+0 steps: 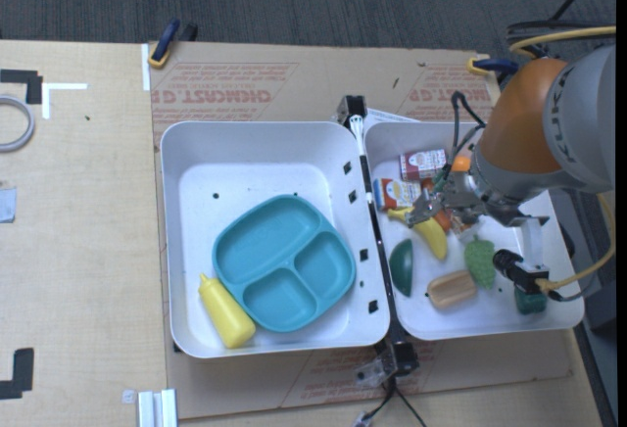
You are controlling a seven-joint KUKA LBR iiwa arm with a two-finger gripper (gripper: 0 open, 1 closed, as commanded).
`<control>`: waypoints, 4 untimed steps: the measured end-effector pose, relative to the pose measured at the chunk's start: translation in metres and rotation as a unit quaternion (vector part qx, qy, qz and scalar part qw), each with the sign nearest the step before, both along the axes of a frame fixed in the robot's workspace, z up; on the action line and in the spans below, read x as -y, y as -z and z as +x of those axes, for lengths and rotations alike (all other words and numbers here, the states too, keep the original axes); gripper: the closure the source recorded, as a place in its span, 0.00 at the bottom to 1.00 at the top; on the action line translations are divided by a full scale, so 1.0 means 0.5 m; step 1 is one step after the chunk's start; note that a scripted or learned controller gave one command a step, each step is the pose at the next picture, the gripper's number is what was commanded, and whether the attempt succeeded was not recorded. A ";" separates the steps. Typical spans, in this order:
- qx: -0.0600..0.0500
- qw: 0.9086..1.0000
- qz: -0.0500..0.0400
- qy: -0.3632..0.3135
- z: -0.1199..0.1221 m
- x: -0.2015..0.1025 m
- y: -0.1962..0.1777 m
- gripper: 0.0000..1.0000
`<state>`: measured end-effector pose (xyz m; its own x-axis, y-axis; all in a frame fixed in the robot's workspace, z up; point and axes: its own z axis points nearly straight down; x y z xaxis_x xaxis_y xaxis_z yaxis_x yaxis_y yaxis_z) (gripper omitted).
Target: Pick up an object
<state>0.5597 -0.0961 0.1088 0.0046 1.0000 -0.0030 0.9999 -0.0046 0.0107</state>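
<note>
Pincer (431, 208) is down in the right bin (549, 315), right over the upper end of the yellow banana (432, 237); can't tell from this angle if it's clenched or released, or if anything is gripped. Around the banana: red-white carton (422, 164) and a smaller red packet (394, 191) above, dark green piece (401, 266) lower left, tan bread roll (452, 289) below, green leafy item (479, 261) to the right. Left bin (186, 161) holds a teal divided plate (283, 261) and yellow bottle (226, 311) at its lower left. Both bins sit on cardboard on the table (78, 249).
</note>
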 end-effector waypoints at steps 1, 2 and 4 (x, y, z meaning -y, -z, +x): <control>-0.001 1.000 0.000 0.001 0.002 0.002 -0.018 1.00; -0.001 1.000 0.000 0.001 0.002 0.002 -0.018 0.00; -0.006 0.987 0.001 0.159 -0.003 0.075 -0.488 1.00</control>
